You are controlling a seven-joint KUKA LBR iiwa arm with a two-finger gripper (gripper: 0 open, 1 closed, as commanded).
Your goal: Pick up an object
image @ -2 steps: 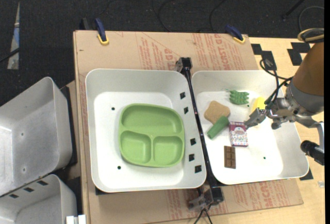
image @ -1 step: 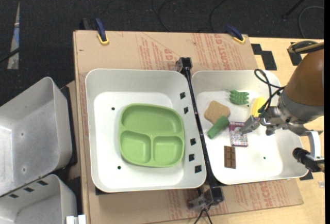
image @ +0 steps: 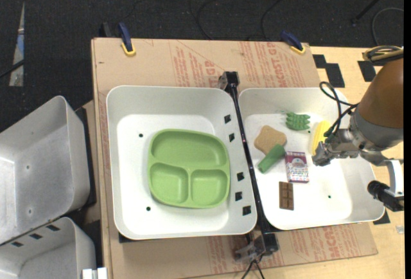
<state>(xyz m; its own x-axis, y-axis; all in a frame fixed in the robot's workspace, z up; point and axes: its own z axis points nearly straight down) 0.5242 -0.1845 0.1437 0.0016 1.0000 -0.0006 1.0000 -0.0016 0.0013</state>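
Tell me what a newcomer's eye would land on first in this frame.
Most likely the large green divided plate, sitting alone in the left bin. Next comes the cluster of small things in the right bin: a tan slab, a green stick, a green comb-like piece, a small printed box, a brown bar and a yellow piece. The gripper sits low at that bin's right side, beside the yellow piece.
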